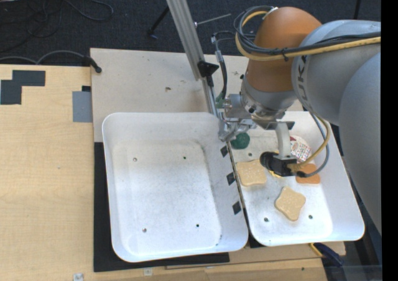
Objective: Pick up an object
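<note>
The gripper [234, 132] hangs over the green ball [240, 141] by the right bin's [329, 227] wall, jaws' state unclear; it should descend centred, avoiding the divider.

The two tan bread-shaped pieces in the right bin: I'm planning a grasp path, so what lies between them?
Camera view: only bare white bin floor separates the upper tan piece from the lower tan piece; they sit apart, not touching.

Bulky grey arm [348, 68] with a rounded orange band [286, 28], looped yellow-and-black cables [249, 31], metallic wrist.
</note>
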Action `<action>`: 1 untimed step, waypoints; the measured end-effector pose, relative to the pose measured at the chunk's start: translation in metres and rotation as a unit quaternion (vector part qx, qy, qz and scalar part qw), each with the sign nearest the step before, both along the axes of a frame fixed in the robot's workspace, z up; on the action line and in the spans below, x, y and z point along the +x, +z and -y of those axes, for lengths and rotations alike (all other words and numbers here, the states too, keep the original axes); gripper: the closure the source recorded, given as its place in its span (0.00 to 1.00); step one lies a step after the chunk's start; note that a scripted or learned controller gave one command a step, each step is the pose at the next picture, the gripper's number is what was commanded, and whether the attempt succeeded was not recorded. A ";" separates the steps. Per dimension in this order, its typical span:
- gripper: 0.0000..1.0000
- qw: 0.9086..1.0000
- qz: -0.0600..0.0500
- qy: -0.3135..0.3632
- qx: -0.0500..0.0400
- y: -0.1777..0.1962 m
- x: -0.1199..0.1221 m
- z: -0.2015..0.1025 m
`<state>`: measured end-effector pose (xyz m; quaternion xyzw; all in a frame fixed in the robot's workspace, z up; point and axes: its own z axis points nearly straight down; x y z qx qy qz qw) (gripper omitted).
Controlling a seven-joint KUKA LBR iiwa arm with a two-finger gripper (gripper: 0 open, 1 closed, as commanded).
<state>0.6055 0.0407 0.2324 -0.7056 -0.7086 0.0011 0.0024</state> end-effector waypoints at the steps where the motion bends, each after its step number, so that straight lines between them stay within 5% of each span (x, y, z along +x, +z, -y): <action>1: 1.00 1.000 0.002 -0.001 -0.001 0.004 0.014 -0.041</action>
